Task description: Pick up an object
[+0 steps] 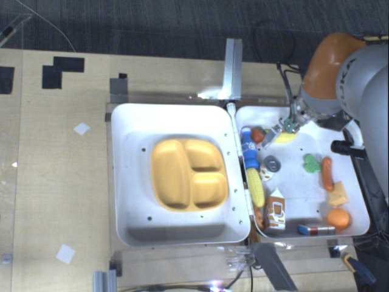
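Fingers (287, 125) hover low in the right bin (358, 224), seemingly touching a yellow piece (284, 137); their spread cannot be told. Left bin (121, 163) holds a yellow tray (187, 174).

A thick, rounded grey robot arm (364, 78); a glossy orange band (325, 66) wraps it above the wrist; black cables (285, 78) trail beside the band.

left bin (121, 163): tray (187, 174) inside | right bin (358, 215): toys; carton (276, 210) front-left
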Controlling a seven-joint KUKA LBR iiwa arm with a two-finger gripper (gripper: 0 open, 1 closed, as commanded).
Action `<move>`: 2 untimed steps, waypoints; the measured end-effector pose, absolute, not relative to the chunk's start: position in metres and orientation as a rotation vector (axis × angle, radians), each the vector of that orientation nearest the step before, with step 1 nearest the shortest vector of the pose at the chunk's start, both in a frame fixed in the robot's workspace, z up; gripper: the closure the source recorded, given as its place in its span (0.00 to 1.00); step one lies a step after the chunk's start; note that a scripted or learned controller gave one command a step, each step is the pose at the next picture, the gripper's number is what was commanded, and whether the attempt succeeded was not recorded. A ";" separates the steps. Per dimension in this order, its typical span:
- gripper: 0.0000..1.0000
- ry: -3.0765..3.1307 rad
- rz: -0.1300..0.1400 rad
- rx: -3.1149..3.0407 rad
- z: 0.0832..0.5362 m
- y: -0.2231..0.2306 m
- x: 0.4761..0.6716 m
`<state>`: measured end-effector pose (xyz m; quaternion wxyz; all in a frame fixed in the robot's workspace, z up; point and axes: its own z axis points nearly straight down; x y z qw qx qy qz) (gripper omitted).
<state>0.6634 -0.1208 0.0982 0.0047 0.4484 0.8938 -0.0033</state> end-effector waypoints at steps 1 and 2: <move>0.00 2.745 0.011 1.574 0.086 -0.169 0.670; 0.00 2.556 0.010 1.851 0.085 -0.194 0.671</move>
